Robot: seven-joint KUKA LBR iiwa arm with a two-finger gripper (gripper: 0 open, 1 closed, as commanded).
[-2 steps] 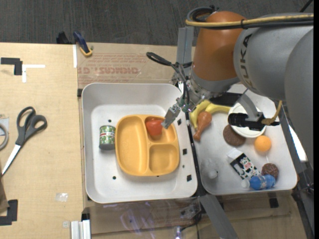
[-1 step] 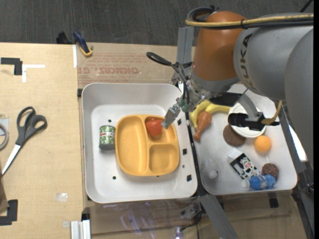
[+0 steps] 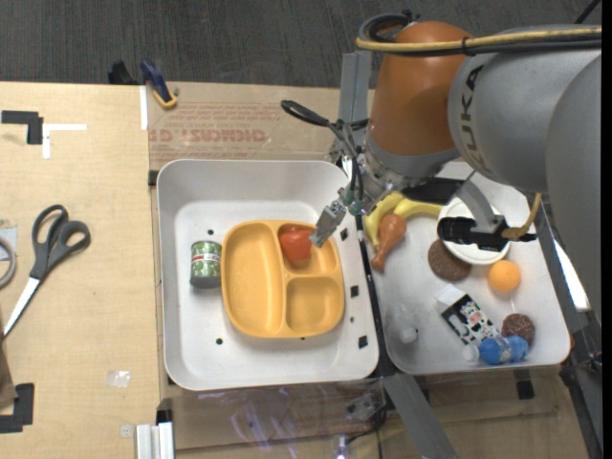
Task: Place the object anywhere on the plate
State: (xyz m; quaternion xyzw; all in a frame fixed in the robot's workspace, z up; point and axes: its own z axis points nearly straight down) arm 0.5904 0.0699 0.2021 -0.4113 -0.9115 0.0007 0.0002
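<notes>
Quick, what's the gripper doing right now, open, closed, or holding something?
Gripper: over the yellow plate, right beside the red object; whether it is open, closed or gripping it cannot be told.

We see a yellow-orange plate [image 3: 277, 285] in a white bin [image 3: 182, 218], with a red object [image 3: 295, 244] on it. Beside the plate lies a green can [image 3: 205, 263] with a pale label. In the other white bin [image 3: 550, 299] we see a yellow banana [image 3: 404, 207], an orange ball [image 3: 504, 275], a brown disc [image 3: 448, 260] and a black-and-white patterned card [image 3: 468, 317].
</notes>
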